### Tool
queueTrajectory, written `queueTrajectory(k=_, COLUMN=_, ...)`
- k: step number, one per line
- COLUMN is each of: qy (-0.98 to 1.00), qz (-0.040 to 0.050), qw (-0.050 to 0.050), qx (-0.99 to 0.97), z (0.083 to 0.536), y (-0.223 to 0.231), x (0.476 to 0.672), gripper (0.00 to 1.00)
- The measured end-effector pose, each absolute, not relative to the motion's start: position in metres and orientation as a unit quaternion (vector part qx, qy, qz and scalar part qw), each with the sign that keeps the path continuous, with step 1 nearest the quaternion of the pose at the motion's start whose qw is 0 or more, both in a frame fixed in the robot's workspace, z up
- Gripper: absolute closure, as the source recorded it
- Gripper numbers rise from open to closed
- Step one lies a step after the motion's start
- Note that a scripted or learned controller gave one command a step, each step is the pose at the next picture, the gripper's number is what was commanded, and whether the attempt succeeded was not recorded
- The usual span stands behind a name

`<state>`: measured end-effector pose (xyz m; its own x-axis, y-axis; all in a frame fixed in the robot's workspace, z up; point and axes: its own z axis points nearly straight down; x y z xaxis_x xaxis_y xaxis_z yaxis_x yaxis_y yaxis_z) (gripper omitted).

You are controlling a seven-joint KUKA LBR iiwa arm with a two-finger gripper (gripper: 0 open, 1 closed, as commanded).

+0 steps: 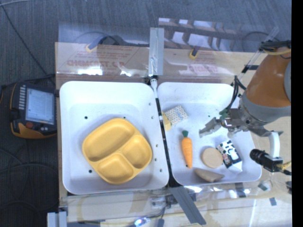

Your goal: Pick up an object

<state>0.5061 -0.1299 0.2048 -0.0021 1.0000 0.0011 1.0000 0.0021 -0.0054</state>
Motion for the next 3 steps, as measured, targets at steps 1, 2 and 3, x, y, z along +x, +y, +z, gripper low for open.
queueTrajectory(k=1, qy=-0.759, qz=0.0005, qw=0.002, qx=-0.651, z=0.096, y=-0.113, x=0.513, gripper=0.0)
queueTrajectory(k=2, qy=-0.759, qz=0.0012, qw=0.004, qx=-0.652, z=0.102, y=-0.112, x=0.513, gripper=1.0)
queueTrajectory(k=3, qy=-0.814, qz=0.0008, qw=0.002, qx=-0.58, z=0.181, y=-0.093, x=0.484, gripper=1.0)
